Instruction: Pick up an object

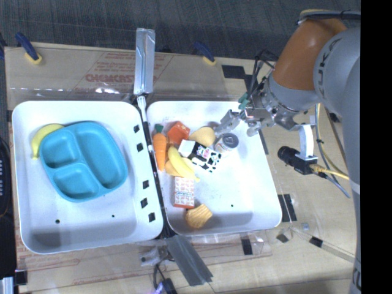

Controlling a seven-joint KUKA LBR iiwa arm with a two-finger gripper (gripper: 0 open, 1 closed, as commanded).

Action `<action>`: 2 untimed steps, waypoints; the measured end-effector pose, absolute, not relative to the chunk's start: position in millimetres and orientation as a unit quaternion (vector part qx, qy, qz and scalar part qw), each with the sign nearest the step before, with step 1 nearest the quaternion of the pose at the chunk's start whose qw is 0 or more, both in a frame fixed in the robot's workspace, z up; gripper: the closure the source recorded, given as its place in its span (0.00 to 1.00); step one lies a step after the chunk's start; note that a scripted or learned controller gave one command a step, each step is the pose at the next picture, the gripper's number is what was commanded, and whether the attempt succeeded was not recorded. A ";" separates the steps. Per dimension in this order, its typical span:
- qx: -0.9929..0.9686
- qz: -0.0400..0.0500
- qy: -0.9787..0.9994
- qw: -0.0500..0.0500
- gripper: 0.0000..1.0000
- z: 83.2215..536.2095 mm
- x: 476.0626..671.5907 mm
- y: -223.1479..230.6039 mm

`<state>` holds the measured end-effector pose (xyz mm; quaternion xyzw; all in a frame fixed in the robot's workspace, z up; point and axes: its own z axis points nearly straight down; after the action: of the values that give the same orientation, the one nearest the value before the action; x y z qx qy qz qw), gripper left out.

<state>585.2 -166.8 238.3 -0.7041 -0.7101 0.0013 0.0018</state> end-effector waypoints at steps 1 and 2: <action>-0.744 0.003 -0.668 0.003 0.00 159.4 562.5 -129.7; -0.712 -0.007 -0.702 -0.018 0.00 108.5 547.2 -121.2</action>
<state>547.2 -121.2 108.5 -0.7117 -0.7022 -0.0074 -0.0181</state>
